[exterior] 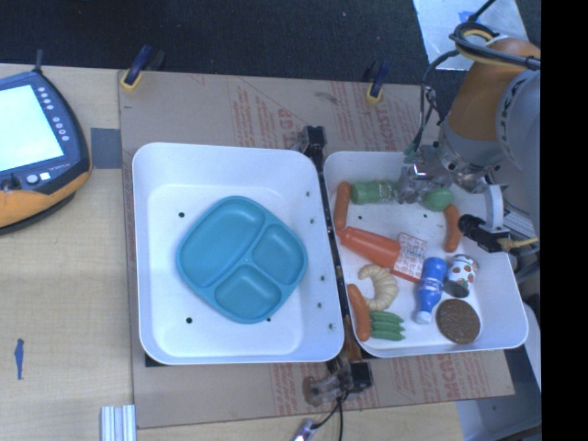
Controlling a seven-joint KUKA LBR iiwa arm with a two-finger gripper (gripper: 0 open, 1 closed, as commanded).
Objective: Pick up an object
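The end effector (pixel 415 184) hangs over the right bin's (pixel 511 336) far edge — beside a green bottle (pixel 372 192) — its state impossible to tell; a blue plate (pixel 242 259) fills the left bin (pixel 156 246).

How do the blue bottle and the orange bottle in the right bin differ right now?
The blue bottle is shorter and slimmer; the orange bottle is longer and thicker. The blue bottle points toward the bin's near edge with a white end by the brown disc; the orange bottle runs slantwise across the bin with a white label end. Both lie on their sides in the right bin.
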